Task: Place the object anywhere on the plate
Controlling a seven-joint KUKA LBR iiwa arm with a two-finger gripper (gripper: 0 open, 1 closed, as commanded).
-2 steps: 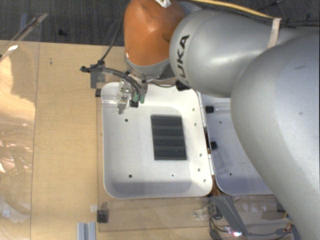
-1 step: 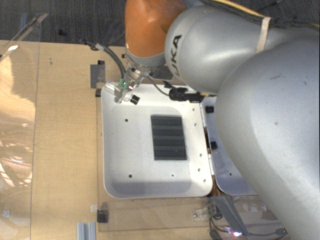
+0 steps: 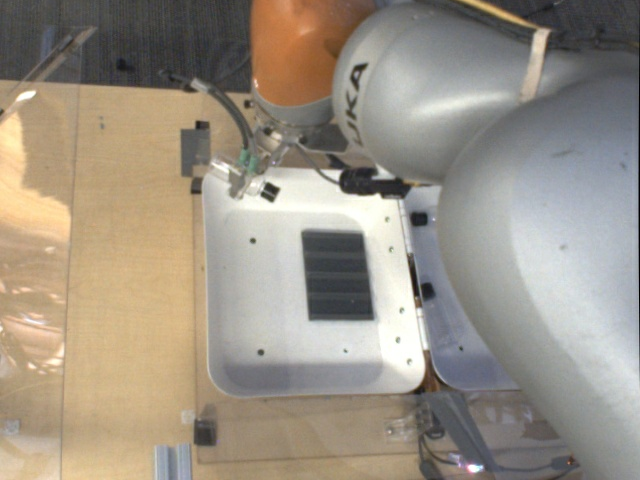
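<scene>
1. Grey arm (image 3: 540,218) is nearest the lens and covers the view from 12 o'clock round to 5 o'clock. Its orange band (image 3: 295,38) sits at 12 o'clock, above the wrist.
2. I cannot pick out the object for certain. The only candidate is a small greenish piece (image 3: 243,164) right at the gripper (image 3: 252,176), over the 11 o'clock corner of the left bin (image 3: 230,298). It is too small and cluttered to tell whether it is loose or part of the tool.
3. Whether the gripper is open or closed I cannot tell, and nothing can be seen held in it.
4. If the piece is the object, I judge it light and fairly stiff, easy to knock aside rather than fragile. A pinch across its narrow middle looks the safest hold, since a grip near an end could let it pivot.
5. Dark and ribbed, the plate (image 3: 338,274) lies flat in the middle of the left bin, toward 5 o'clock from the gripper and apart from it.
6. Bare white floor rings the plate on all 4 sides. The widest strips lie at 9 o'clock and 6 o'clock, so any approach is open.
7. Hazards are the raised bin rim just beside the gripper and the wall at 3 o'clock shared with the right bin (image 3: 455,358) — a low carry could catch either.
</scene>
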